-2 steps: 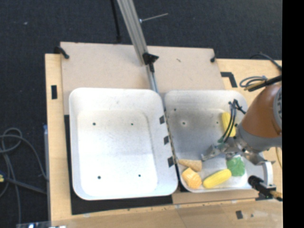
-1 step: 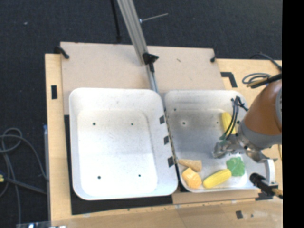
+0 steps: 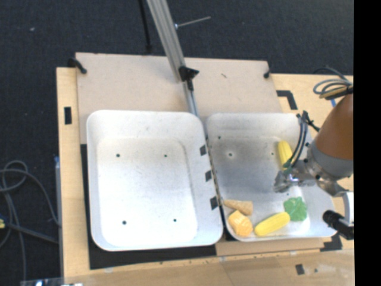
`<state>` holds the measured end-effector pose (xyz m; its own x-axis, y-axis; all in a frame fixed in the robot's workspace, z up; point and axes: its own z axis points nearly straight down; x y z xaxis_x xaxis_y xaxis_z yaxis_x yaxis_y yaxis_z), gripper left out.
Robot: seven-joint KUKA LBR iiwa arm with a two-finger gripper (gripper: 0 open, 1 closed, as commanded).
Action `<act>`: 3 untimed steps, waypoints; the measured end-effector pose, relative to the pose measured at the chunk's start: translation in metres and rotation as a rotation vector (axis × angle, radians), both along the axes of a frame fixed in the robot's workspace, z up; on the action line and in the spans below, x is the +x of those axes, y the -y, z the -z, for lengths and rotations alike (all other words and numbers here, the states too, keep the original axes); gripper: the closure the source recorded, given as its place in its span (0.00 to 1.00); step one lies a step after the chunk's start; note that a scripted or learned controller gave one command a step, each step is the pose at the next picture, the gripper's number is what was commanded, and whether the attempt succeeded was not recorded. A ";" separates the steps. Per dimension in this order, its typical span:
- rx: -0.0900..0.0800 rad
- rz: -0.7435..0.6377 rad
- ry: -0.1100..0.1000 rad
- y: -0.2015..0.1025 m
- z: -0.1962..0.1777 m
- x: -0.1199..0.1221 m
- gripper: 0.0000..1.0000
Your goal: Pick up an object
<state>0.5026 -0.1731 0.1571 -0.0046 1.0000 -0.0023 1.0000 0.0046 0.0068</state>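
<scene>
Yellow corn [image 3: 284, 152] lies in the right bin [image 3: 238, 137], just far of the gripper [image 3: 284, 181], whose grip I cannot tell. A green toy [image 3: 295, 209] sits just near; descending between them risks pinching neither and nudging both aside.

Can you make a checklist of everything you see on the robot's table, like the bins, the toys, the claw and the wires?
Surface: wooden bench bearing left bin and right bin.
Job's things: all in right bin: upright yellow corn by the claw, green toy, lying yellow corn, orange block, tan piece.
Clutter: nothing seen.
Grippers: claw low in right bin, above the green toy; nothing visibly held.
Cables: black wires on the arm; loops at the bench's right.
Surroundings: dark carpet, metal rail, floor cables.
</scene>
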 end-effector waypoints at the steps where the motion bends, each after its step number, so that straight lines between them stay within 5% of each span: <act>1: -0.001 0.001 0.002 0.001 -0.054 0.002 1.00; 3: 0.004 -0.004 -0.003 -0.110 -0.070 0.033 1.00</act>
<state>0.5352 -0.0631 0.2272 -0.0084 1.0000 0.0014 1.0000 0.0084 0.0036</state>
